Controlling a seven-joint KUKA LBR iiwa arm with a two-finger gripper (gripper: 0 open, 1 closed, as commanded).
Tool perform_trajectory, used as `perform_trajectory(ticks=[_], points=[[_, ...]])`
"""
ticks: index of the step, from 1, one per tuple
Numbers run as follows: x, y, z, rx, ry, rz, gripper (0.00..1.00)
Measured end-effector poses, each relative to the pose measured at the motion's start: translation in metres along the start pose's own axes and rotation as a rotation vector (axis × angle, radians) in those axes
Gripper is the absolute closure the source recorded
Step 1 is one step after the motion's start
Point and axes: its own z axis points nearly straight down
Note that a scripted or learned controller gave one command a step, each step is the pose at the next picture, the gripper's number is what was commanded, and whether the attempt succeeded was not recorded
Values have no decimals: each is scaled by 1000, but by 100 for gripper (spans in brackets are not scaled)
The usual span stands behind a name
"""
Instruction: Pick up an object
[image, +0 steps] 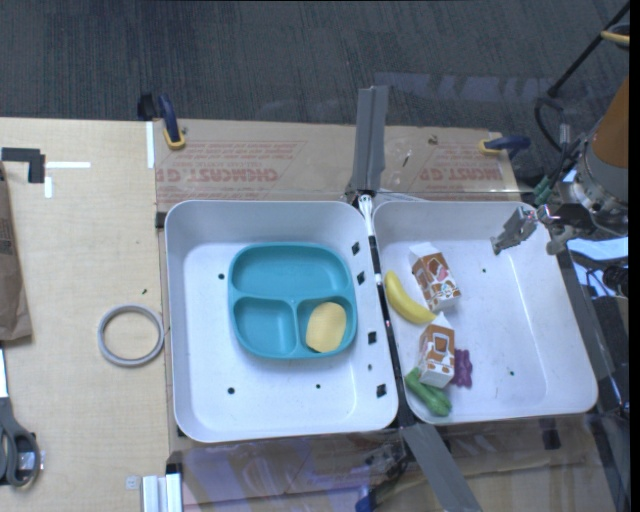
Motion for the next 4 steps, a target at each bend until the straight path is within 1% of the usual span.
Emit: perform_trajectory(ticks=[1, 2, 3, 4], points=[[52, 21, -5, 0, -1, 216, 0], [80, 30, 79, 1, -1, 312, 0], [106, 72, 45, -2, -1, -33, 0], [76, 39, 145, -1, 0, 87, 0]])
